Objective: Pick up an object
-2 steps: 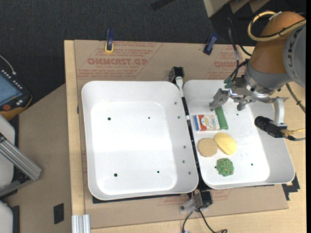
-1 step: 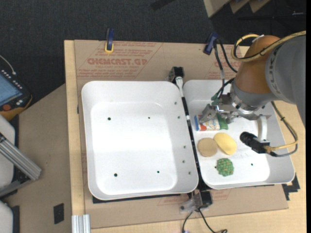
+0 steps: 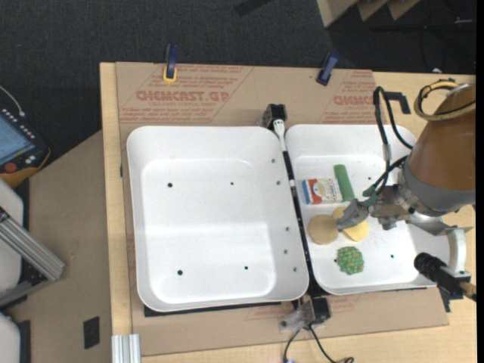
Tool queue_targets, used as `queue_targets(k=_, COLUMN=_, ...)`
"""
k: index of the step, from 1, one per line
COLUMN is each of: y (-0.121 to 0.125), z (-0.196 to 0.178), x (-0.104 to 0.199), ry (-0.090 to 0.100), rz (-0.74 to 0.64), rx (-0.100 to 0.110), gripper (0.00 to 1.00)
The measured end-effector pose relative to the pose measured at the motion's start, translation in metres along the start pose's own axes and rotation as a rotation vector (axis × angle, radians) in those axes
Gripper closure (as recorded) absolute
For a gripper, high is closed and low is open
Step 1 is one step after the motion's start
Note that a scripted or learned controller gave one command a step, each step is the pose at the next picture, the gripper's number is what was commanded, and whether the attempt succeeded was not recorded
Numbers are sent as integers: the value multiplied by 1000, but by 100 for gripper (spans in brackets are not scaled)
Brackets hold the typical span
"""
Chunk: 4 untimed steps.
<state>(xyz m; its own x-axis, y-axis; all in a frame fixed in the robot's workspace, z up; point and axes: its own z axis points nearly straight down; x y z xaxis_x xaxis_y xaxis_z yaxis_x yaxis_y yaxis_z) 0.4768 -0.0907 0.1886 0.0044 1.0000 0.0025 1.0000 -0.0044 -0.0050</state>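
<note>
Claw (image 3: 354, 216) lowered into right bin (image 3: 393, 274), aperture cannot be told. Yellow object (image 3: 357, 231) to be centred before closing; tan disc (image 3: 323, 231) avoided.

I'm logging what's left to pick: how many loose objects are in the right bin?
5 show: a small carton, a green stick beside it, a tan disc, a yellow piece under the gripper, and a green ball nearest the front. The arm may hide more.

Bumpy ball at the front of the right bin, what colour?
Green, speckled: the bumpy ball shows clearly in the camera view, in the right bin.
</note>
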Motion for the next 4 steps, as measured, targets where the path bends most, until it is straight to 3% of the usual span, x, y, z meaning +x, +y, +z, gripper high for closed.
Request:
queue_targets(k=1, y=2, z=109, x=-19, ry=-1, rz=-1, rx=-1, gripper=0)
queue_targets(k=2, y=99, z=-52, x=-59, ry=-12, rz=-7, rx=-30, gripper=0)
queue_targets(k=3, y=94, z=-51, x=-57, ry=-5, rz=-6, rx=-10, gripper=100)
queue_targets(k=4, y=115, z=-122, x=29, ry=-2, rz=-14, rx=-15, gripper=100)
